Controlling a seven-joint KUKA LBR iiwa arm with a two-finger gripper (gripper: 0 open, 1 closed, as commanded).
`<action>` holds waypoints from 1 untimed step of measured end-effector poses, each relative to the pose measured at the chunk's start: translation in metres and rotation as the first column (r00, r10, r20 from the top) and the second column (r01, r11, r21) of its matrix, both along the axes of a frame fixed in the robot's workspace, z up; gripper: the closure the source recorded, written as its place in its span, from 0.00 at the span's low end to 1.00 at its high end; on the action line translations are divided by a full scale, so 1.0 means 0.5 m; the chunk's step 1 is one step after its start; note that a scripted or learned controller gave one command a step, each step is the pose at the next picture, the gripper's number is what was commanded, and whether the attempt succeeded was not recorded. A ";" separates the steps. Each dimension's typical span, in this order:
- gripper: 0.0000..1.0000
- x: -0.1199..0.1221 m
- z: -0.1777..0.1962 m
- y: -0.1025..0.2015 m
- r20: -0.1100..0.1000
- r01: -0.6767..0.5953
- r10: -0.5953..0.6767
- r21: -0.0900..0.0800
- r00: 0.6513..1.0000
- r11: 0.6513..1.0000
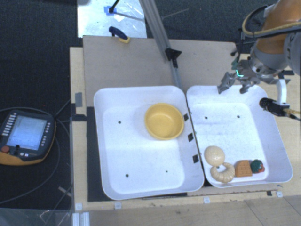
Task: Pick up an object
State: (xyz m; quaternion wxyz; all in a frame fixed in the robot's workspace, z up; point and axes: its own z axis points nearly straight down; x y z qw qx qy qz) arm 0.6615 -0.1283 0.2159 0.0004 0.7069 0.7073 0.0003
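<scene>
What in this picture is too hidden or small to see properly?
- Arm: cut off by the camera view's right edge.
- Orange-and-green toy in the right bin: too small to identify.
- Handheld screen: display unreadable, too small.
- Ring: partly covered by the beige egg shape.

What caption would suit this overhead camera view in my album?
Robot gripper open above the right bin holding small toys; a yellow bowl sits in the left bin.

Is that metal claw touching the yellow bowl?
Apart. The camera view shows the gripper over the right bin's far edge, while the yellow bowl sits in the left bin, white floor between them.
</scene>
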 end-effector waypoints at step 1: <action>0.00 0.000 0.000 0.000 0.000 0.000 0.000 0.000 1.000 1.000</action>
